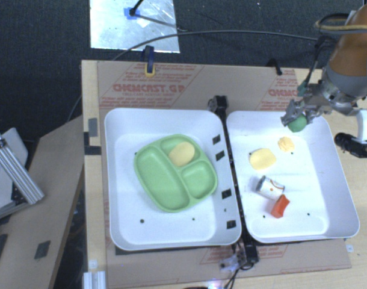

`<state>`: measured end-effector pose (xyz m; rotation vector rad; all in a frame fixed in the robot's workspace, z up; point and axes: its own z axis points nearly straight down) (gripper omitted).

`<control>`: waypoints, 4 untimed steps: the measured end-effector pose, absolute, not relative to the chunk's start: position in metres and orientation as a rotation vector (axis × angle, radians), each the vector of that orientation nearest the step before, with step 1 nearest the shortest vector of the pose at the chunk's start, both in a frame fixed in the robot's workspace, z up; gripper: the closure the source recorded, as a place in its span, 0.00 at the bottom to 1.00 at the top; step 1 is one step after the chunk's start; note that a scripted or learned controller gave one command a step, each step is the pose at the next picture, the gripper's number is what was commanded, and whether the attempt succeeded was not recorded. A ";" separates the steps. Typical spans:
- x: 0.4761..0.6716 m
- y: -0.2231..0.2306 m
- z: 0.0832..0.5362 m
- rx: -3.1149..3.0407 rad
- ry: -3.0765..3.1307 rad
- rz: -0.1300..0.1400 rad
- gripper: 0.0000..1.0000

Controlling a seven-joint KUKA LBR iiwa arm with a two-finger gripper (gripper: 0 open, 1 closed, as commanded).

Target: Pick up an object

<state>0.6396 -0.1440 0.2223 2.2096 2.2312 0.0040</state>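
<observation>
Gripper (296,120) sits clamped on a green ball (298,124) at its fingertips — raised over the right bin's (337,221) far corner, so your pick looks made, with the other pieces lying nearer below.

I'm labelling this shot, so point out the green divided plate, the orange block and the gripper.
green divided plate (161,185): camera view, bare long compartment.
orange block (280,206): camera view, middle of its top face.
gripper (296,121): camera view, at its fingertips.
</observation>
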 end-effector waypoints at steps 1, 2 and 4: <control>0.631 -0.095 0.220 2.212 2.231 0.002 1.00; 0.633 -0.036 0.231 2.210 2.232 0.004 1.00; 0.642 0.075 0.217 2.209 2.233 0.005 1.00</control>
